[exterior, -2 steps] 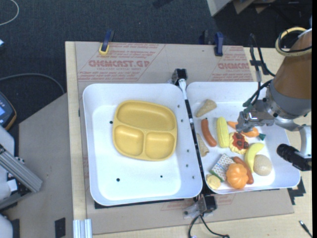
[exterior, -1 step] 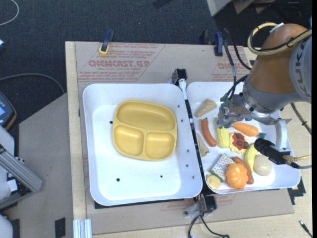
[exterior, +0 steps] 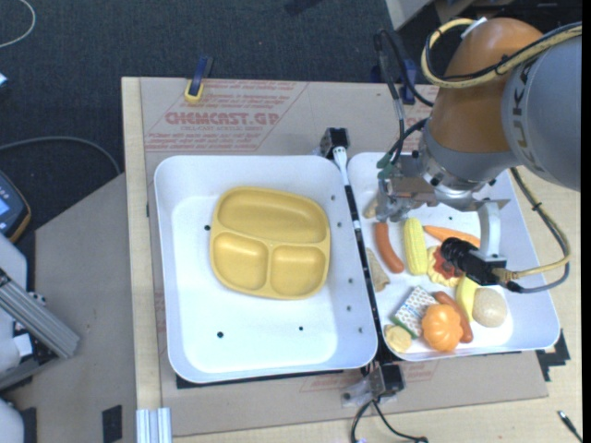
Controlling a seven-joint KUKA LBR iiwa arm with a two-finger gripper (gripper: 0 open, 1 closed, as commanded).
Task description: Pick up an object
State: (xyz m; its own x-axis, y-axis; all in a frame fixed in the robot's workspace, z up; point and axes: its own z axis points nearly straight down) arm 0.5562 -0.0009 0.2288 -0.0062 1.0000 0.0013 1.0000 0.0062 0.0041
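You've got a yellow divided plate (exterior: 271,243) in the left bin (exterior: 175,275), yellow clamp (exterior: 195,88) on the board's (exterior: 231,118) far edge.

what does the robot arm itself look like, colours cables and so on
The arm is a rounded grey body with a broad orange band above the wrist. A yellow cable loops over the orange part, and black cables run down beside it. The gripper below is grey metal.

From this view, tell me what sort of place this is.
Probably a robotics lab bench set up for pick-up trials. A grey and orange arm reaches over two white bins: one holds a yellow divided plate, the other toy food such as corn. Loose cables lie on the dark floor.
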